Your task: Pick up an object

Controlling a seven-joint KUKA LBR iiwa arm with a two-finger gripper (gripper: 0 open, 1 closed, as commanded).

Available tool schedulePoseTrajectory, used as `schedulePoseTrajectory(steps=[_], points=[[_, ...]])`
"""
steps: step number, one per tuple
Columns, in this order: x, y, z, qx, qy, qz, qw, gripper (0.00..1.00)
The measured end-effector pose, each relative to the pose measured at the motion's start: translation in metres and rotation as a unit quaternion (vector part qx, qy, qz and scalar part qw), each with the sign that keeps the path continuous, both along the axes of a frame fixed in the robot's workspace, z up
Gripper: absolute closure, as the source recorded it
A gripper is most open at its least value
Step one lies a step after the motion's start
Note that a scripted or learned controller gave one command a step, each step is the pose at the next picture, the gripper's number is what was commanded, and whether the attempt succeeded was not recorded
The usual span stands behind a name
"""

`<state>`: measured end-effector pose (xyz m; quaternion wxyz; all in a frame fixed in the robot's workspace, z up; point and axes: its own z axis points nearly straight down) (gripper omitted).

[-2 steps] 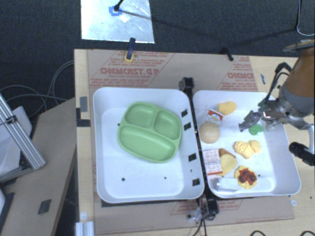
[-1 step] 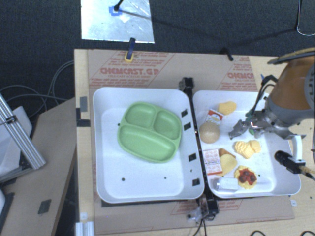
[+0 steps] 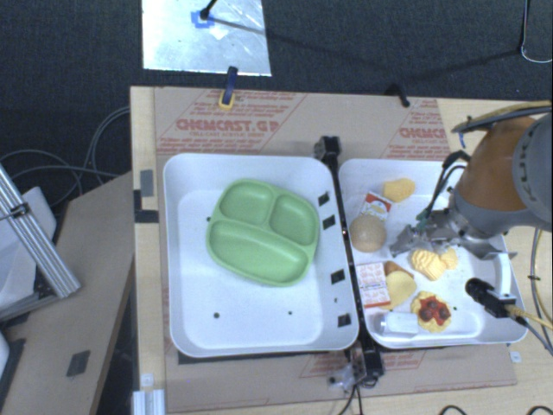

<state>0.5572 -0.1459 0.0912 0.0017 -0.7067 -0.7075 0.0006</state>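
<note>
The divided plate (image 3: 263,232) lies in the left bin (image 3: 186,232). Right of that plate, in the right bin (image 3: 363,175), sit the food pieces: a round bun (image 3: 368,232) nearest the plate, a packet (image 3: 375,203) just behind the bun, a card (image 3: 371,284) before it, a ridged piece (image 3: 429,262) farther right, and a tart (image 3: 432,310) before the ridged piece

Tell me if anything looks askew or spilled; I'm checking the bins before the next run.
Nothing looks spilled or damaged. The green tray lies at a slant in the left bin, not squared to its walls. The food items sit crowded in the right bin, with the gripper low among them beside the yellow piece.
</note>
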Motion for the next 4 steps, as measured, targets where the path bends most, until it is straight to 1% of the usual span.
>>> schedulePoseTrajectory(steps=[1,2,3,4], points=[[0.002,-0.001,0.014,-0.0011,-0.003,0.0,1.0,1.0],[0.002,0.009,0.063,-0.0012,-0.005,0.002,1.0,1.0],[0.004,0.004,0.127,-0.0019,-0.006,0.002,1.0,1.0],[0.005,0.003,0.134,-0.0012,-0.003,0.002,1.0,1.0]])
